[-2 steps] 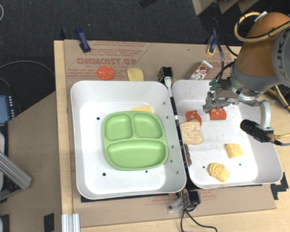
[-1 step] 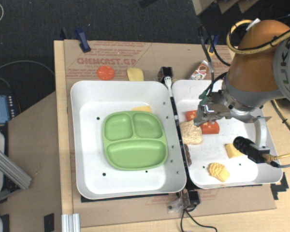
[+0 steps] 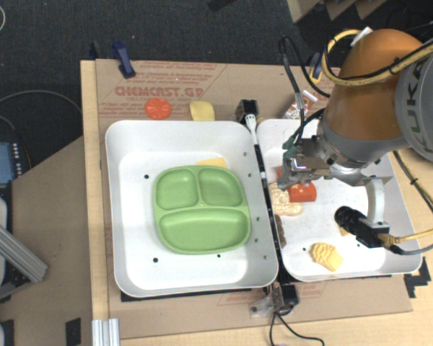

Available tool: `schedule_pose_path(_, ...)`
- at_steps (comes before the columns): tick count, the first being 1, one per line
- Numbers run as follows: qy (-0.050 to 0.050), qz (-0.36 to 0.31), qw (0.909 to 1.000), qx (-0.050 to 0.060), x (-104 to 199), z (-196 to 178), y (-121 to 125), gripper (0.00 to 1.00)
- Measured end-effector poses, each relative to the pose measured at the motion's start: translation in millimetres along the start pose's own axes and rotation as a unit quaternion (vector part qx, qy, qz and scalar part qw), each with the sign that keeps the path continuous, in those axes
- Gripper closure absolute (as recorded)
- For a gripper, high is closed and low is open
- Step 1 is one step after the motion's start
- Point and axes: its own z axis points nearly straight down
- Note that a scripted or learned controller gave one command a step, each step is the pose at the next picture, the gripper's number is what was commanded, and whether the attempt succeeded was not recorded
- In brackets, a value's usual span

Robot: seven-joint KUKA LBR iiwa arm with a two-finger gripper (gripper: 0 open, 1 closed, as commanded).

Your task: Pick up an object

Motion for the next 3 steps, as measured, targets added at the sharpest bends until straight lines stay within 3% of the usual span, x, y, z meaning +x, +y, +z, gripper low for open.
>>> schedule_pose_path(1,-0.001,0.001,1.0000,-0.001,22,10,16,1.00)
schedule_pose_path(2,-0.002,0.004,1.0000,-0.001,-17,19,36,1.00)
schedule_pose_path(3,0.000,0.001,1.0000,0.003,18,50,20,1.00)
